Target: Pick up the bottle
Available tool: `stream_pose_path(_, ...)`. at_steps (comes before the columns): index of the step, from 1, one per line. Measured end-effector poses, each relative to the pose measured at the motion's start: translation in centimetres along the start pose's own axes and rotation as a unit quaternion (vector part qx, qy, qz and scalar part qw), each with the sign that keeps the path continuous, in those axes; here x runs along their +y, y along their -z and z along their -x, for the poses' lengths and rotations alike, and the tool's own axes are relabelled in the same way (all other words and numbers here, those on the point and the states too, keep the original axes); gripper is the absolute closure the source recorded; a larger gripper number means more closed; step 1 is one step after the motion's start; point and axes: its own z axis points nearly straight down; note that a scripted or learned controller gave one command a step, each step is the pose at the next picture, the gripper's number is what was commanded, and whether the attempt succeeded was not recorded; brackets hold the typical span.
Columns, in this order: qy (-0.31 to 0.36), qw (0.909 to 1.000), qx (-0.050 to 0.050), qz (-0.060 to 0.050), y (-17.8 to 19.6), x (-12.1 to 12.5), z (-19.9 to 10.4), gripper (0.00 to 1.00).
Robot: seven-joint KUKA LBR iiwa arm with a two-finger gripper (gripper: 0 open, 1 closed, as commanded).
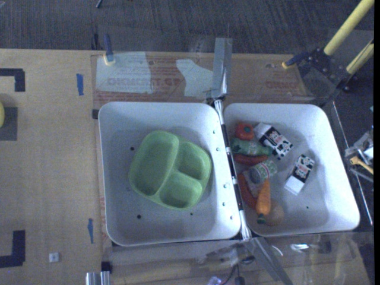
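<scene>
In the camera view, the bottle (262,172) is found lying on its side in the right bin (332,177), in the cluster along that bin's left wall, with its long axis running slantwise from lower left to upper right. It is hemmed in closely: a green vegetable (252,148) just above it, a carrot (263,198) just below, a red pepper (246,190) at its lower-left end, and a small carton (300,172) near on its right; the green tray (171,168) sits apart in the left bin (119,159). The state of the claw cannot be told, so a descent with the fingers set across the bottle's slanted axis is judged necessary, approached from the right side where the arm enters.
</scene>
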Motion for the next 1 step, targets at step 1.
stream_pose_path(1, -0.119, 0.9929, 0.007, -0.007, -18.08, -0.28, -0.86, 0.0)
